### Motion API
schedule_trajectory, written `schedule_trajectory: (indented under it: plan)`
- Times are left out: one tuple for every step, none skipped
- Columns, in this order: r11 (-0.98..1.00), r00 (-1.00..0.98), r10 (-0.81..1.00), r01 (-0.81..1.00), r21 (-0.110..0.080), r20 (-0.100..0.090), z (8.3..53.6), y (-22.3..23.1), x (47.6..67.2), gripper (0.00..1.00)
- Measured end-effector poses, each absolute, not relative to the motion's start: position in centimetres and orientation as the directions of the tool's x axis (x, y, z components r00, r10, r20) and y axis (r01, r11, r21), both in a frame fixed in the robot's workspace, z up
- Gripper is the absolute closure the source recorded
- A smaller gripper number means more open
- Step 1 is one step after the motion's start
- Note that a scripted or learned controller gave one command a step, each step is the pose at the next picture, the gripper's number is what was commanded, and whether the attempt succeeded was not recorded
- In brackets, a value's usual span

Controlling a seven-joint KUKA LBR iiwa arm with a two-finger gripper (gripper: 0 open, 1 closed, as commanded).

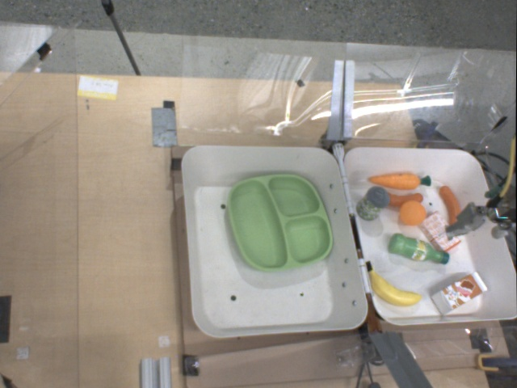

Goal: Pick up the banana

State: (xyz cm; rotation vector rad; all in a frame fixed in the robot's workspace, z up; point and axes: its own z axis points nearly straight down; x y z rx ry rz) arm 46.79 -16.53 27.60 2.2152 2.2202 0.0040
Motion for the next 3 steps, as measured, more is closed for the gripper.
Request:
schedule_trajectory:
  plan:
    - [-0.218,0.218,0.976,0.976,0.003,0.000,17.5,-15.8,46.0,0.00]
    - [-0.551,0.551,0.834,0.834,0.004,0.002,21.1,-11.5,46.2,0.00]
    - [-0.855,0.855,0.518,0.518,0.000,0.002,19.0,-8.7,46.1,0.00]
